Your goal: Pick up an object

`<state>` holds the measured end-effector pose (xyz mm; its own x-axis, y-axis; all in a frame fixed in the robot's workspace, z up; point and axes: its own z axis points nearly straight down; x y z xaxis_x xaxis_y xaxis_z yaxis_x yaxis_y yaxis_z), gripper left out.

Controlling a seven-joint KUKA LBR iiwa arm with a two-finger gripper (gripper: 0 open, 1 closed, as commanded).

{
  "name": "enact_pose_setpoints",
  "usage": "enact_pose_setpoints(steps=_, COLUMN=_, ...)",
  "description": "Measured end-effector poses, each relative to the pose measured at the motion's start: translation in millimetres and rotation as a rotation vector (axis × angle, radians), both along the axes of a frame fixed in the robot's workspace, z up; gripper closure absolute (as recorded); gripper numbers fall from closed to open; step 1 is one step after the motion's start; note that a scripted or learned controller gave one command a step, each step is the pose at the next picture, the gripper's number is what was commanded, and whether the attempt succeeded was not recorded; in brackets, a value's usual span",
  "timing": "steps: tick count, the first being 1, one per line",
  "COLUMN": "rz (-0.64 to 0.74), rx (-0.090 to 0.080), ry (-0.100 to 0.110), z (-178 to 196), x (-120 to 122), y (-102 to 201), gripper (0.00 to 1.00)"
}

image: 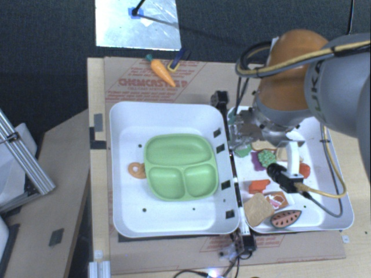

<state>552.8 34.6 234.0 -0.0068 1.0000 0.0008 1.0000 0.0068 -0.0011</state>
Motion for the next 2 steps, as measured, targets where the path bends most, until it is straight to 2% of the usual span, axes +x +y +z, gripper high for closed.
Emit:
enact_pose_setpoints(steps=1, rz=-0.006, rx=-0.001, ry=0.001, z=-18, x=6, y=-4, gripper=1.0)
enact_pose_setpoints(steps=2, rz=-0.006, rx=0.0, ry=-0.001, z=-8, x=-5, y=-8, gripper=1.0)
